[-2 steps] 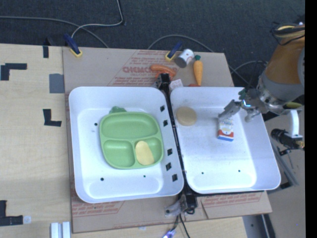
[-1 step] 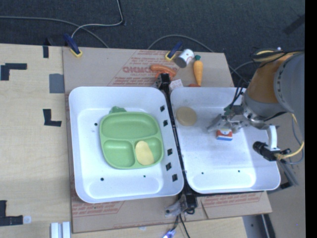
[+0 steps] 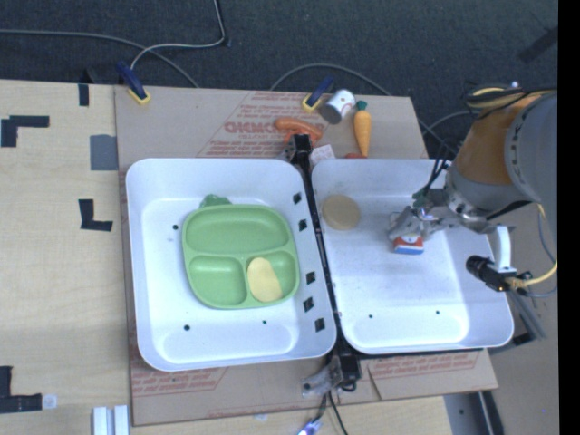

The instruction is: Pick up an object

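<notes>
Here, you see gripper (image 3: 410, 229) low in right white bin (image 3: 453, 320), fingers around small red-white-blue thing (image 3: 408, 246). Left bin (image 3: 159, 333) holds green tray (image 3: 237, 254). Cardboard (image 3: 227, 125) underneath, dark floor (image 3: 362, 25) behind.

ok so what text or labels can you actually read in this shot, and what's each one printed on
Red lettering on the cardboard sheet behind the left bin: too blurred and partly covered to read with confidence.
More red print on the cardboard's front edge, below the bins: too small to read.
Small red, white and blue item in the right bin, under the pincer: any print is too small to tell.
Nothing else legible.
</notes>
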{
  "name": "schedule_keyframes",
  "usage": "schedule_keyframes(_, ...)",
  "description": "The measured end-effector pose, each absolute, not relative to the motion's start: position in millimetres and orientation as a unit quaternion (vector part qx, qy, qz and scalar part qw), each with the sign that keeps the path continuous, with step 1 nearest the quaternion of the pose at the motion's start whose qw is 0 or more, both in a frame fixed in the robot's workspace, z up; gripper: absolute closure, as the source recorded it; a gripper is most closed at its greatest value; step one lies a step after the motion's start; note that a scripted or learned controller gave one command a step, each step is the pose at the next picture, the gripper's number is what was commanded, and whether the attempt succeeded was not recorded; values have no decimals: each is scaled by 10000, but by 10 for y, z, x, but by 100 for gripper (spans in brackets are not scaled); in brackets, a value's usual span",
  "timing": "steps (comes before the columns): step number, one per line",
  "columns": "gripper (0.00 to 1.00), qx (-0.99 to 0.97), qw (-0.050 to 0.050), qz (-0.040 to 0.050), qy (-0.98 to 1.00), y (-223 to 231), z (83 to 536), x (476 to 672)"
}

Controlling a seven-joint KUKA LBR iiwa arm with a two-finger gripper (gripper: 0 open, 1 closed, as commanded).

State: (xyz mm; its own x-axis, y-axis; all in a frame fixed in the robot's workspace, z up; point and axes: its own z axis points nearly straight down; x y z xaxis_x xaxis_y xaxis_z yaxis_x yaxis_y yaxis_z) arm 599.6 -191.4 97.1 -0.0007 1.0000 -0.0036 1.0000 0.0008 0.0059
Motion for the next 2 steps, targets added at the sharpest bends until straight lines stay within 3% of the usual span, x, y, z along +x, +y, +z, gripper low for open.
schedule_keyframes(1, 100, 7061, 13, 10, 7081, -1097, 859, 6335)
schedule_keyframes(2, 100, 7060, 4, 8, 7082, -568, 1851, 6171)
